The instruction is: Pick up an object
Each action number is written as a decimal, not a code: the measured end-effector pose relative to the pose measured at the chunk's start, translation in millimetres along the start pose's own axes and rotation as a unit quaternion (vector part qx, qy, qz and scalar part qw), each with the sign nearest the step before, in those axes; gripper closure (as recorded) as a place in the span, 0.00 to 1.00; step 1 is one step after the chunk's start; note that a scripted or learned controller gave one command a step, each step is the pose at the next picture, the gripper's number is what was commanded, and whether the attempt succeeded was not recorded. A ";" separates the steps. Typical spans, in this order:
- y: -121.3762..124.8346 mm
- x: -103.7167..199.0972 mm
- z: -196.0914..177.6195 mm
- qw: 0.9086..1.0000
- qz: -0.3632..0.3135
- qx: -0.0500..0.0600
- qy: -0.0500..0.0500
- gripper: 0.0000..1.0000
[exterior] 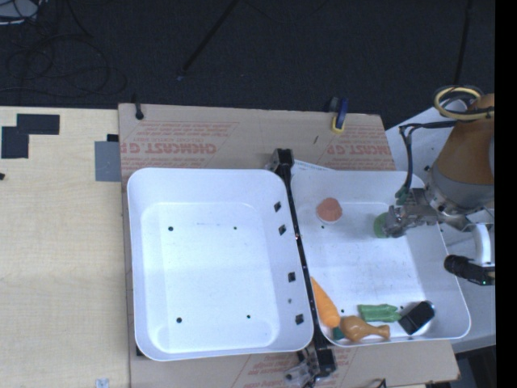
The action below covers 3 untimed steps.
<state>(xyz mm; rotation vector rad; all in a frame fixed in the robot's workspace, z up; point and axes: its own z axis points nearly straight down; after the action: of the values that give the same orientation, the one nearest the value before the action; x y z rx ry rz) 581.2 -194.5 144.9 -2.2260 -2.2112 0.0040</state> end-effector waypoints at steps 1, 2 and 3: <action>-30.1 62.0 60.0 1.000 -0.004 0.000 0.000 1.00; -61.1 73.7 57.0 1.000 -0.002 -0.002 -0.001 1.00; -71.1 145.5 -47.9 1.000 -0.007 -0.005 0.001 1.00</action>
<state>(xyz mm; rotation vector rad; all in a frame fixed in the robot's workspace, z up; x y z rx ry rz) 511.3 -48.6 193.3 -2.2145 -2.2307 -0.0092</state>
